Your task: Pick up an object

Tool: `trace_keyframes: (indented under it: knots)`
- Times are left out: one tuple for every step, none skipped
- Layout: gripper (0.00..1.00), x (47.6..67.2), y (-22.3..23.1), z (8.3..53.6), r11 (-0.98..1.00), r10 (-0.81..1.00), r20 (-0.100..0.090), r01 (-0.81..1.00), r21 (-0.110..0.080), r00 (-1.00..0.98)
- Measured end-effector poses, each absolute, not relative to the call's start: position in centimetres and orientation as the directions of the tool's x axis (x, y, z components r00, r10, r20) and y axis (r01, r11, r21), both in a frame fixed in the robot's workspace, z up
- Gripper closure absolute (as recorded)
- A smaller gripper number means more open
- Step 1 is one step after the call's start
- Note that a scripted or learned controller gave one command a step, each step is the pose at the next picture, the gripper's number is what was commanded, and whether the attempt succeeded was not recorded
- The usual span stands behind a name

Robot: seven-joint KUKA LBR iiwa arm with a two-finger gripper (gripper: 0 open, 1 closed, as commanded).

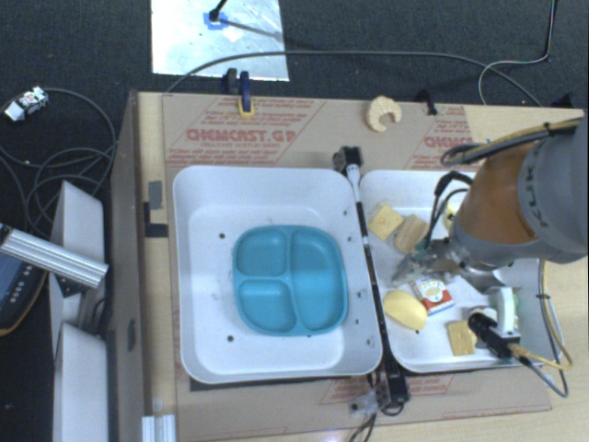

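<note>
The tool (416, 267) hangs low in the right bin (386, 190), fingers' state unclear, above the red-and-white packet (433, 296).

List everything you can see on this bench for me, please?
White bins: two, side by side on the bench.
Divided plate: one, blue, in the left bin.
Food pieces: several, tan and yellow, in the right bin.
Small packet: one, red and white, in the right bin.
Croissant-like piece: one, tan, on the cardboard behind the bins.
Clamp: one, blue and yellow, at the far edge.
Arm: one, grey with an orange band, over the right bin.
Gripper: one, low among the food.
</note>
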State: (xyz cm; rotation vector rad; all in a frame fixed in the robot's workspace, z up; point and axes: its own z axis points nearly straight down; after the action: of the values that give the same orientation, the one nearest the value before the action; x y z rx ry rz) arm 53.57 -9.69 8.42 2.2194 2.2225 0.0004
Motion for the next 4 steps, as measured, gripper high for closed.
trace_keyframes:
  knots:
    - [0.00,58.9,-10.9,8.5,0.002,1.000,-0.001,1.000,0.003,-0.002]
    - [0.00,52.3,-12.1,8.4,0.001,1.000,0.000,1.000,0.000,-0.001]
    - [0.00,50.5,-9.4,8.4,0.002,1.000,0.001,1.000,0.000,-0.002]
    - [1.00,50.6,-9.4,9.4,0.004,1.000,0.001,1.000,0.003,-0.004]
